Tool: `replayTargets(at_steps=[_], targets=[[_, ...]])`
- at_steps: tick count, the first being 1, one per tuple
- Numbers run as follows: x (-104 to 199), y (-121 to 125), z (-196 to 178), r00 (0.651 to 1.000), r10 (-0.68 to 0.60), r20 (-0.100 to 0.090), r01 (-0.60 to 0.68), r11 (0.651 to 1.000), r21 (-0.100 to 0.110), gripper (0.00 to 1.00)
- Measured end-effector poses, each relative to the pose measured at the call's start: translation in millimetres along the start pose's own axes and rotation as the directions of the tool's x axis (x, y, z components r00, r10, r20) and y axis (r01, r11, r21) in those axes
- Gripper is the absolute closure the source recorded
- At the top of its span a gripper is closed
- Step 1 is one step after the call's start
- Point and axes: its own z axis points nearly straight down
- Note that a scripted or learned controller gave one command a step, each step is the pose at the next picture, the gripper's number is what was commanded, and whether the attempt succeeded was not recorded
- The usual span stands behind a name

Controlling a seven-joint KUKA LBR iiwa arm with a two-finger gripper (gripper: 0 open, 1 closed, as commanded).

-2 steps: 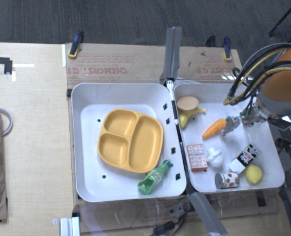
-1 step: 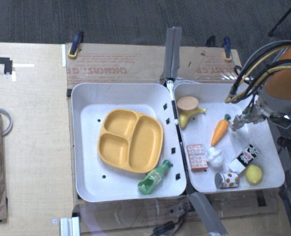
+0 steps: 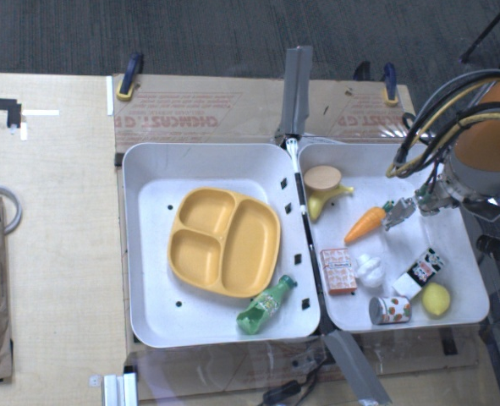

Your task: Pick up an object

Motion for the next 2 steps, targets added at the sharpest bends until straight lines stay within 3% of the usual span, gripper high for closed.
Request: replayTargets(at_steps=[1,2], targets=[[-3.6,-16.9,-69.6,0.998,0.060,-0.002,-0.060,0.998,0.002,0.00],[21.3,3.5,10.0,0.998,-0.066,-0.004,0.066,0.998,0.002,0.00]])
